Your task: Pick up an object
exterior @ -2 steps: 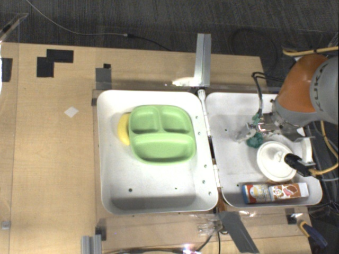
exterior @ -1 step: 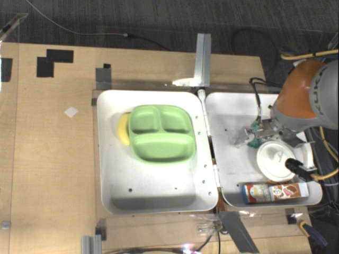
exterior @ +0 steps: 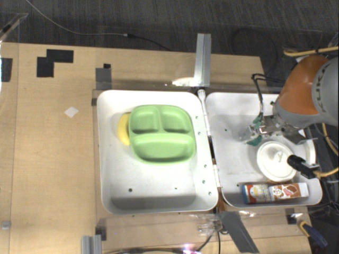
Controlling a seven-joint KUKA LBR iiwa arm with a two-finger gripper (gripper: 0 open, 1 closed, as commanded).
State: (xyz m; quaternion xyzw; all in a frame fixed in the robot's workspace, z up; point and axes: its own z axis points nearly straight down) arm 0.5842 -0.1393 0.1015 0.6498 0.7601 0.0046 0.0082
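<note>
The gripper (exterior: 257, 133) hangs low in the right white bin (exterior: 229, 157), near the middle. I cannot tell if it is open or closed, or if it holds anything. The long box with a red, white and blue label (exterior: 275, 192) lies at about 5 o'clock from the gripper, near it but apart. Its long side runs from 9 o'clock to 3 o'clock, along the bin's bottom wall. I think the gripper must go that way and close across the short side.

The plate (exterior: 160, 133) is hiding most of a yellow thing (exterior: 123, 129) at its nine o'clock. The arm (exterior: 307, 94) is running off view at three o'clock. Print on the carton (exterior: 275, 192) is showing too small to read.
</note>
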